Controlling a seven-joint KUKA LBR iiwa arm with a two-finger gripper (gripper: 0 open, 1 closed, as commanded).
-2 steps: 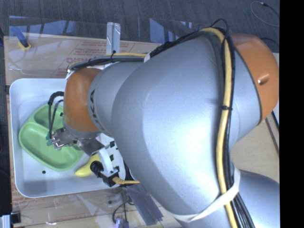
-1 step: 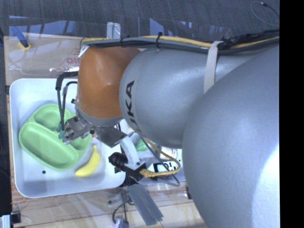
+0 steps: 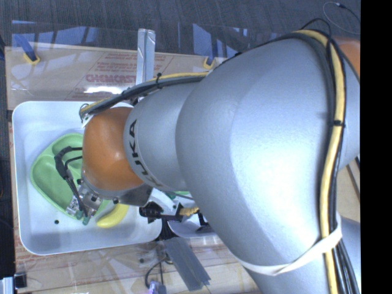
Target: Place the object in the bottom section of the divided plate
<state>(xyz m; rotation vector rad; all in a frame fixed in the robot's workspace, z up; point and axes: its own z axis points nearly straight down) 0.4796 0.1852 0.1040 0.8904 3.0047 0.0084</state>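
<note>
Banana (image 3: 114,215) lies beside the gripper (image 3: 78,208), whose grip I cannot tell.

Glossy orange band (image 3: 107,152); smooth grey arm (image 3: 257,146); green plate (image 3: 52,170), seemingly plastic.

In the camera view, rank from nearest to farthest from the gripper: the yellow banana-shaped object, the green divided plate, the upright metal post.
1. Yellow banana-shaped object, just right of the gripper.
2. Green divided plate, beneath and left.
3. Upright metal post, at the bin's far edge.
</note>
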